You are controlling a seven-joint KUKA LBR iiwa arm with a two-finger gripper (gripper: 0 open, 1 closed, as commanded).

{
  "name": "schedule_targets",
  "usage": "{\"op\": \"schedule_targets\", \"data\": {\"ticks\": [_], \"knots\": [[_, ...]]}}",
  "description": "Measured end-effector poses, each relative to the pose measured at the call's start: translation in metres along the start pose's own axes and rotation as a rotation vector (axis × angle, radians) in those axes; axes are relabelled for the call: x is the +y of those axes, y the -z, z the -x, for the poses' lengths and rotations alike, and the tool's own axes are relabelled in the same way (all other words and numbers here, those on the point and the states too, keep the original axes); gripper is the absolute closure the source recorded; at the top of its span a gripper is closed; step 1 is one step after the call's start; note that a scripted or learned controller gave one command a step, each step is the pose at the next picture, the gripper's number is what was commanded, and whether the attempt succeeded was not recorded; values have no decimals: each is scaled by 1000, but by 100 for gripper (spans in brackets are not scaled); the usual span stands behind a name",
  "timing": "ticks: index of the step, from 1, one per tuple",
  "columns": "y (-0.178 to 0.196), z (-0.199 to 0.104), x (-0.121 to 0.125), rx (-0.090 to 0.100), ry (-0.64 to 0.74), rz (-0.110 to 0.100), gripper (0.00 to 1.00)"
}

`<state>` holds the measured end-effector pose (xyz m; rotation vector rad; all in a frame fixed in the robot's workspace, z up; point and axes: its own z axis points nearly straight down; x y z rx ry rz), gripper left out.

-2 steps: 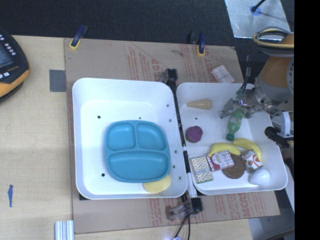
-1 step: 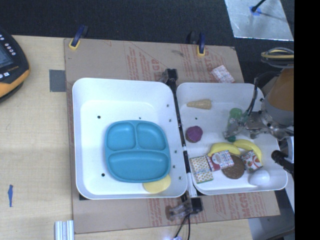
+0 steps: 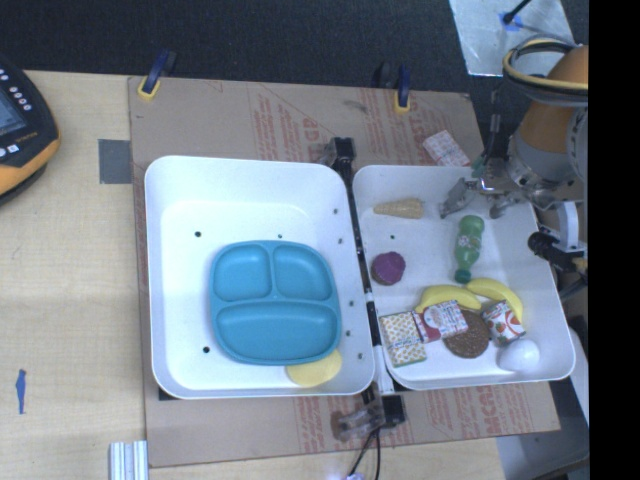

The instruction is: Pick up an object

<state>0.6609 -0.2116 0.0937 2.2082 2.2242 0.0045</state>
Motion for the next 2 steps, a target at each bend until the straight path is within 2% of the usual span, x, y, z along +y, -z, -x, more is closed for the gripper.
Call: {"op": "schedule_targets", "data": {"ticks": [1, 2], "knots": [[-2, 0, -53, 3, -4, -15, 0], [10, 0, -50, 2, 0, -11, 100]]}}
